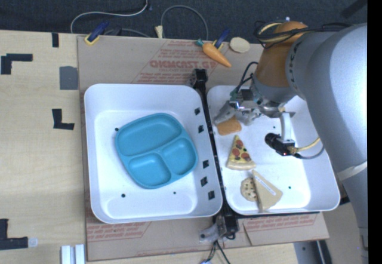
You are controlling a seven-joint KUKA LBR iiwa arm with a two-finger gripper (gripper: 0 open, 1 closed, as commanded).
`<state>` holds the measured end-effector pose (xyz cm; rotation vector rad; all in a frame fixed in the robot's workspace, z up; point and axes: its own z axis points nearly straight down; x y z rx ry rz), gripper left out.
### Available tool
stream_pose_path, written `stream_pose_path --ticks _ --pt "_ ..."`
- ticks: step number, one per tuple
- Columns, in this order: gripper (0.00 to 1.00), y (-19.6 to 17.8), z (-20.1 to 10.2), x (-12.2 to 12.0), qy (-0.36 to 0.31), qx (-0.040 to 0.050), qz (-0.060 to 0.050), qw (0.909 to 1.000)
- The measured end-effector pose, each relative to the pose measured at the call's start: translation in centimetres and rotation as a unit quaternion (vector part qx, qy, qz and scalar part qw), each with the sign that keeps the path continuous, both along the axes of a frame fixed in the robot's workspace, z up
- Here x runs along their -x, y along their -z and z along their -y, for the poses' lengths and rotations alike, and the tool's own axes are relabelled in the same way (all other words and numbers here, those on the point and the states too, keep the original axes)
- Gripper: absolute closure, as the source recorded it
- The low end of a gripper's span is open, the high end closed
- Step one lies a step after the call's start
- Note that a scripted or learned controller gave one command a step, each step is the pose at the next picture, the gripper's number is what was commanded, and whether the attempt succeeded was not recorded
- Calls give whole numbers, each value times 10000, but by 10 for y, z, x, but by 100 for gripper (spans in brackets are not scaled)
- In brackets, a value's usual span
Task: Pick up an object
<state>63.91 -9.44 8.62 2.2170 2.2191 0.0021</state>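
We observed two shallow white bins side by side on the bench. The left bin (98, 137) held a blue divided plate (156, 149) lying flat near its centre. The right bin (310, 188) held the pickable items.

The arm (334, 71) entered from 3 o'clock, its orange band (274, 66) above the wrist, and covered the upper right part of the right bin. The gripper (234, 111) sat low over the bin's upper left area, close to the divider between the bins. We could not tell how its jaws stood, because the wrist body and cabling masked them from above.

A small brown bread-like piece (229, 128) lay directly at 6 o'clock of the gripper, just beside it; whether the two touched could not be determined, and nothing confirmed a grasp. At 6 o'clock of that piece lay a toy pizza slice (240, 154), its point toward 12 o'clock. Further toward 6 o'clock we recorded a round cookie (248, 189) touching a tan wedge (267, 192), which lay at the cookie's 3 o'clock.

Outside the bins, on the cardboard sheet (173, 63) under them, a toy carrot (216, 54) lay at 12 o'clock of the divider, with a pale round item (240, 45) near it at 3 o'clock.
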Motion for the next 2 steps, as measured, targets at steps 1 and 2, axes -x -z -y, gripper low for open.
stream_pose_path --ticks 1,2 --pt "100 -12 5 -1 8 44 13 10000" --pt "0 -12 5 -1 9 44 11 10000"
